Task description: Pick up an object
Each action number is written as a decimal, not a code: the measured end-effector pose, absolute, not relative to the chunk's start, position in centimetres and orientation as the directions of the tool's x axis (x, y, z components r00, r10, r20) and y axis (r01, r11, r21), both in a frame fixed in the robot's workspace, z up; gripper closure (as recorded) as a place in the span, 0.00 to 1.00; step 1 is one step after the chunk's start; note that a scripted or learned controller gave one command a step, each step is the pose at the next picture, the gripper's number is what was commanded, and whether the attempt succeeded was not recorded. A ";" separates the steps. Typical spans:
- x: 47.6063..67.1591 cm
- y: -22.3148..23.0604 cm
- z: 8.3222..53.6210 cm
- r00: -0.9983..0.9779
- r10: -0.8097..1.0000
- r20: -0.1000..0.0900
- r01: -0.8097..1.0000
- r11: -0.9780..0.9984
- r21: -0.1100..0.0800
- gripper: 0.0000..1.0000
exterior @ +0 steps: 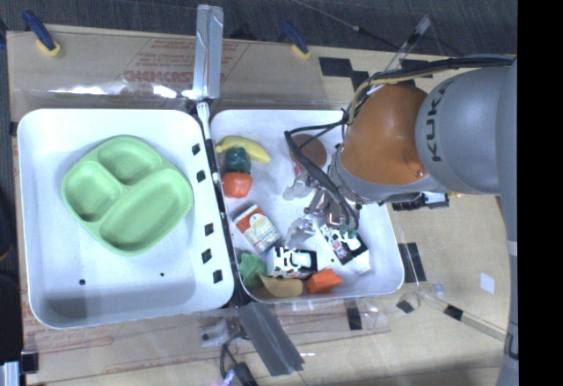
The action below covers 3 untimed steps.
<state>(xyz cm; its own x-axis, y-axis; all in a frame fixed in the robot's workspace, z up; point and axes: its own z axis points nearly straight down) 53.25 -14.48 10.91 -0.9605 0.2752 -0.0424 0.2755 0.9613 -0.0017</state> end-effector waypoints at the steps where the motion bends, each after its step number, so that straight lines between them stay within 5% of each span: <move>1: 57.8 -19.1 11.3 -0.976 0.220 -0.005 0.220 0.976 -0.001 0.00; 3: 50.9 -20.6 9.4 -0.865 0.502 -0.006 0.502 0.865 0.002 0.00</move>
